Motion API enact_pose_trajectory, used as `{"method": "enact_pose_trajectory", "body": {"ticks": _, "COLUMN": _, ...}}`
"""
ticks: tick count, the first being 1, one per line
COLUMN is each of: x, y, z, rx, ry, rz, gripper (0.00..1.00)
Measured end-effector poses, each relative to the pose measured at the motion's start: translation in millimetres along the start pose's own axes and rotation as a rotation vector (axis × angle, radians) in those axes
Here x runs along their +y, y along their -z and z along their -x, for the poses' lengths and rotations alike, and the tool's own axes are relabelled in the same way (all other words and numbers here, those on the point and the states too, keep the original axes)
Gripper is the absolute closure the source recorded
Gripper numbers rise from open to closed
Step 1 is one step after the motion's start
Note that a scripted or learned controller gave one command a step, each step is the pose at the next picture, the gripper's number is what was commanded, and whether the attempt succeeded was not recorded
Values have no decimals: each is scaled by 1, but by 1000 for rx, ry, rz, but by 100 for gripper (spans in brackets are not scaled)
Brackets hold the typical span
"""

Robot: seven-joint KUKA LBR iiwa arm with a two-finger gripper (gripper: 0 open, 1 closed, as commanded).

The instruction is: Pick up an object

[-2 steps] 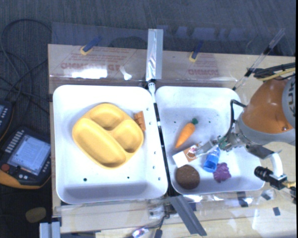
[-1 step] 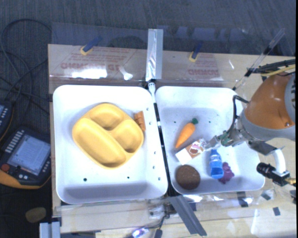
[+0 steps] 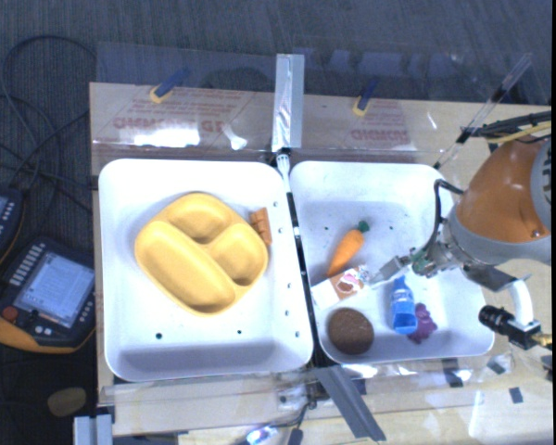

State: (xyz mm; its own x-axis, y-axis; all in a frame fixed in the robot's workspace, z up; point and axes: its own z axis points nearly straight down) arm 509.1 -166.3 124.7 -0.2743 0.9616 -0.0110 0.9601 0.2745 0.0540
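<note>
From the camera view, the desk (image 3: pixel 111 119) carries two shallow white bins side by side. The left bin (image 3: pixel 130 341) holds a large yellow lobed object (image 3: pixel 201 250), with a small orange-brown piece (image 3: pixel 260 225) wedged between it and the wall shared with the other bin; most of that piece is hidden, so what it is cannot be told.

The right bin (image 3: pixel 389 179) holds a toy carrot (image 3: pixel 347 250) lying at a slant near the middle, a small pink-and-white packet (image 3: pixel 349 282) just below its tip, a round brown object (image 3: pixel 350 330) near the front wall, a blue bottle (image 3: pixel 402 306) and a purple thing (image 3: pixel 424 323) touching the bottle's right side (its shape is too blurred to name).

The arm (image 3: pixel 505 202) reaches in from the right, its orange band bulking over the bin's right wall and covering that corner. The claw (image 3: pixel 417 265) sits low over the right bin, just above the blue bottle's cap. Its tips are small and blurred, so how wide it stands cannot be told, and nothing is plainly seen between them.
</note>
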Motion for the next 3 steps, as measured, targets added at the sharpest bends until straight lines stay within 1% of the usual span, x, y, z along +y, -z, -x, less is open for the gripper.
{"method": "enact_pose_trajectory", "body": {"ticks": 1, "x": 13, "y": 19, "z": -60, "rx": 17, "ry": 150, "rz": -54, "gripper": 0}}
{"method": "enact_pose_trajectory", "body": {"ticks": 2, "x": -17, "y": -31, "z": -35, "rx": 7, "ry": -158, "rz": -53, "gripper": 0}}
{"method": "enact_pose_trajectory", "body": {"ticks": 3, "x": 61, "y": -38, "z": -38, "rx": -3, "ry": -242, "rz": -45, "gripper": 0}}
